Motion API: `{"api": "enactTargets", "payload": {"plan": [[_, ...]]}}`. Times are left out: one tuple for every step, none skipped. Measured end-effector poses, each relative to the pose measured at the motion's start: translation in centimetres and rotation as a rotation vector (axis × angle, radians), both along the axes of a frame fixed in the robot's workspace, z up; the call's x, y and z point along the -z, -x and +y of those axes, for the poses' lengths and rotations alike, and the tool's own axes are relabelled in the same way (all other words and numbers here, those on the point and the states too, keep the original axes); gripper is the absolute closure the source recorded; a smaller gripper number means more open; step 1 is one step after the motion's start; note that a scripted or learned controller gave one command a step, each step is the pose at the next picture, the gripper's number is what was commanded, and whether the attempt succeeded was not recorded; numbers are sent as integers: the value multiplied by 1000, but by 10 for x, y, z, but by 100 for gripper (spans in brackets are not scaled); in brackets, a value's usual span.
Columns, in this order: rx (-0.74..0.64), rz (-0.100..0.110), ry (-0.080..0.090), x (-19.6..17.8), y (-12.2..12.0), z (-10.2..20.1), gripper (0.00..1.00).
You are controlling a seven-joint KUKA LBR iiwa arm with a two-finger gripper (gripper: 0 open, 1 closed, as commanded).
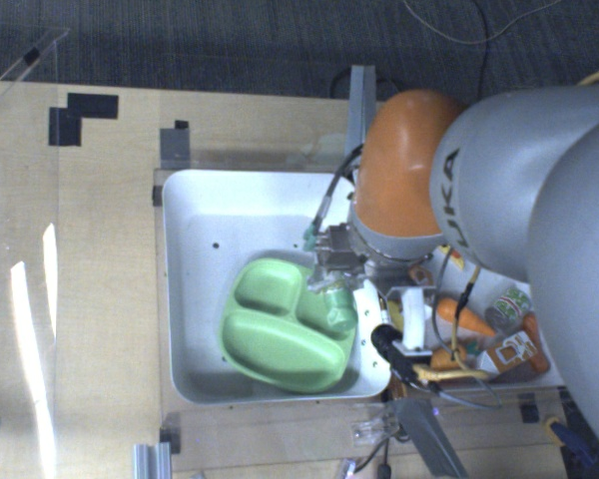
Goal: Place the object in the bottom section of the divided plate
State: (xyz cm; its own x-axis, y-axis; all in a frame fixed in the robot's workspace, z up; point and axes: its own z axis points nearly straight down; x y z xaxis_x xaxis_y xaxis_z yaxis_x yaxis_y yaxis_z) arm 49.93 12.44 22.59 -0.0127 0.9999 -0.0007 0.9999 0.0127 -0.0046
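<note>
A green divided plate (pixel 280 342) lies tilted in the left white bin (pixel 195 267), toward its front right. It has two small sections at the back and one long section at the front. My gripper (pixel 330 270) hangs over the plate's back right section, at its far edge, under the orange band of the arm. The arm's own parts hide what, if anything, sits at the gripper's tip.
The grey arm covers most of the right bin. At its front edge I see an orange carrot-like piece (pixel 461 317), a pale can (pixel 506 303) and a small brown carton (pixel 516 351). The left bin's bare floor lies left of and behind the plate.
</note>
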Motion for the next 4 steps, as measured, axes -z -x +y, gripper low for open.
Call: {"api": "enactTargets", "payload": {"plan": [[-110, -2, 0, 8, -41, -41, 100], [169, -1, 1, -11, 6, -2, 100], [281, -4, 2, -70, 10, -14, 100], [139, 0, 1, 2, 11, -19, 100]]}}
